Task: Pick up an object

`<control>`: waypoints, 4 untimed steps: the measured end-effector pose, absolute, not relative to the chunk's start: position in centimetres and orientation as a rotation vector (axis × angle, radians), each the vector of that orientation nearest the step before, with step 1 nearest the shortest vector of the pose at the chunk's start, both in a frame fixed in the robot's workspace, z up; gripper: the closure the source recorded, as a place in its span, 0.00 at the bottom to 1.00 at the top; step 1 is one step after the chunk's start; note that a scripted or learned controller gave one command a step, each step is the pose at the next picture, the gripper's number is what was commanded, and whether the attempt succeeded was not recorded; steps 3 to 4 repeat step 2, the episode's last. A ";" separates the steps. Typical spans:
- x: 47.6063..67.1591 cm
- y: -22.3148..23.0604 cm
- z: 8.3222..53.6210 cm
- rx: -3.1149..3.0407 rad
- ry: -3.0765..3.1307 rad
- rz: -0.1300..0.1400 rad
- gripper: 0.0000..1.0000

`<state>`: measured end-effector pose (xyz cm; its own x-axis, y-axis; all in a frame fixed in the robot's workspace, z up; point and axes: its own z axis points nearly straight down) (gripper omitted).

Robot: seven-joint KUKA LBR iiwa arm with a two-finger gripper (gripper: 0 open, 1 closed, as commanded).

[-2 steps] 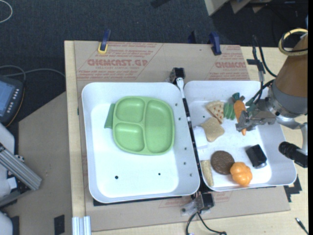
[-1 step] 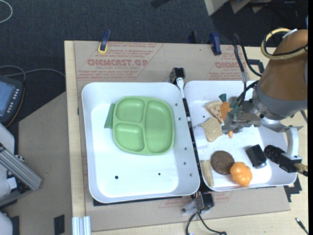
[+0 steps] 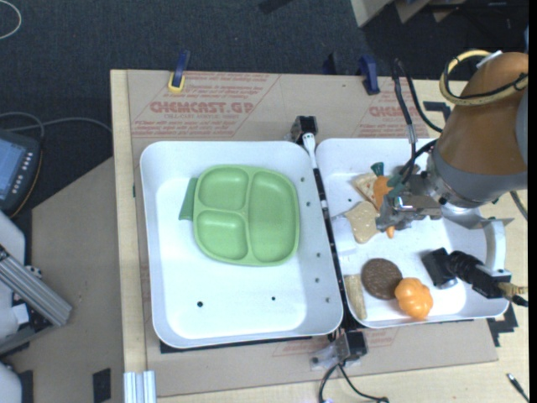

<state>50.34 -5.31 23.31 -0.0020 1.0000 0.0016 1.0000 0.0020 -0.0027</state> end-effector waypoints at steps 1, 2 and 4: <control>50.1 -6.1 21.4 -2.220 -2.218 0.004 1.00; 51.4 -5.7 22.6 -2.222 -2.225 -0.003 1.00; 51.4 -5.7 22.6 -2.222 -2.225 -0.003 1.00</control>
